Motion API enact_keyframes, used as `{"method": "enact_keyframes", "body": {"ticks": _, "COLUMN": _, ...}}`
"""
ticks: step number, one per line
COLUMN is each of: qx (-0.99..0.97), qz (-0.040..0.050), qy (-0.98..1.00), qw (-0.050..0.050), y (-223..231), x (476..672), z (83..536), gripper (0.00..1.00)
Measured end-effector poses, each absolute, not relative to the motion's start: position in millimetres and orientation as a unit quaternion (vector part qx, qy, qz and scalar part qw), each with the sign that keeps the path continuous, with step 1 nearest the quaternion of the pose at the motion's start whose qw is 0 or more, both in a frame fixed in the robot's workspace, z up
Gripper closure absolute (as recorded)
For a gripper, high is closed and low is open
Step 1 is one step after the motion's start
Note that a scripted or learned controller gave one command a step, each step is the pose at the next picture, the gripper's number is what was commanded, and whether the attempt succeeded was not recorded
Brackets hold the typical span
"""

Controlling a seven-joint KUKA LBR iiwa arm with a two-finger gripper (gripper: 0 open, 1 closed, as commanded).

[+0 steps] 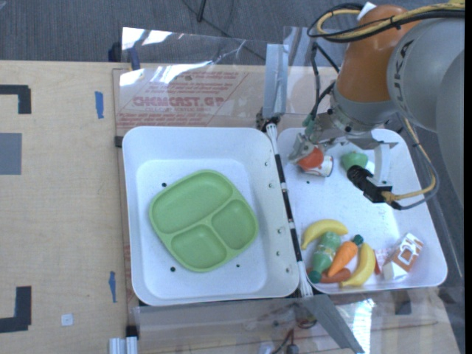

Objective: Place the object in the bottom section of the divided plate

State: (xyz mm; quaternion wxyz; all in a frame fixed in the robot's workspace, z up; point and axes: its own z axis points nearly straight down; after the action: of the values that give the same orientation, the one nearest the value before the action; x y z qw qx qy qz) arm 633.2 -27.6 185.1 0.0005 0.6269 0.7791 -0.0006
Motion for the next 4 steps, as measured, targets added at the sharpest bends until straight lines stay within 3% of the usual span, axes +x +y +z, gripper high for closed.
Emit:
{"method": "enact_keyframes", "body": {"ticks": 1, "qx": 0.760, "qz": 0.0006, "qy": 0.650, "qw": 0.001, "y": 75, "x": 666.7, "z": 207, "gripper": 1.00}}
{"method": "enact_keyframes", "body": {"ticks": 2, "qx": 0.760, "qz": 0.0006, "qy": 0.650, "qw": 0.001, "y": 75, "x": 666.7, "z": 207, "gripper": 0.00}}
{"method": "enact_keyframes", "body": {"ticks": 3, "qx": 0.760, "qz": 0.0006, "qy": 0.650, "qw": 0.001, "y": 75, "x": 666.7, "z": 207, "gripper": 0.00}}
{"method": "enact_keyframes", "body": {"ticks": 4, "qx": 0.741, "qz": -0.0010, "qy": 0.671, "qw": -0.001, "y": 72, "x": 587.7, "z": 184, "gripper": 0.00}}
